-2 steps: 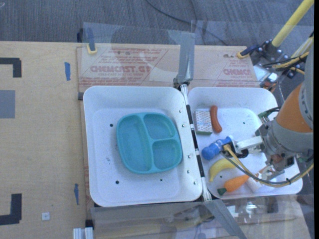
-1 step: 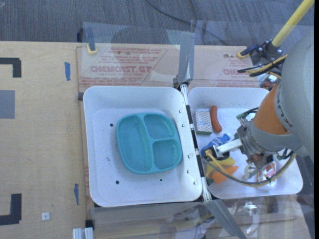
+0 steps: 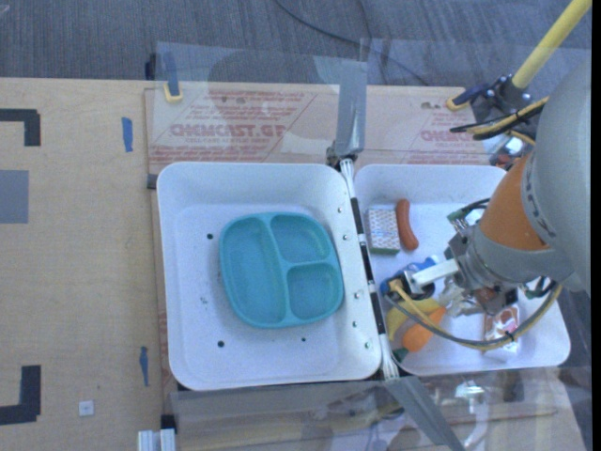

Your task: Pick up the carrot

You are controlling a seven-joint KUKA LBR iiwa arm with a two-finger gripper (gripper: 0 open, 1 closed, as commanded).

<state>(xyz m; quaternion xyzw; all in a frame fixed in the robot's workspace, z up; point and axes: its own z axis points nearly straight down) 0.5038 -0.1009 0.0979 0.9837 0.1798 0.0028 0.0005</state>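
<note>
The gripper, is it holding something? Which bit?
Cannot tell. The gripper sits right by the carrot in the right bin; the arm hides any hold.

Bright even light, soft faint shadows, slight overall blur.

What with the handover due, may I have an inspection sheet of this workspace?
Surface: wooden bench bearing the left bin and right bin, side by side.
Job's things: carrot lying in the right bin's lower left corner in the view.
Clutter: teal plate in the left bin; sausage, sponge and packet in the right bin.
Grippers: pincer low over the right bin, close to the carrot.
Cables: dark cable looping on the floor beyond the bench.
Surroundings: cardboard sheet behind the bins; blue tape on the bench; grey carpet.
</note>
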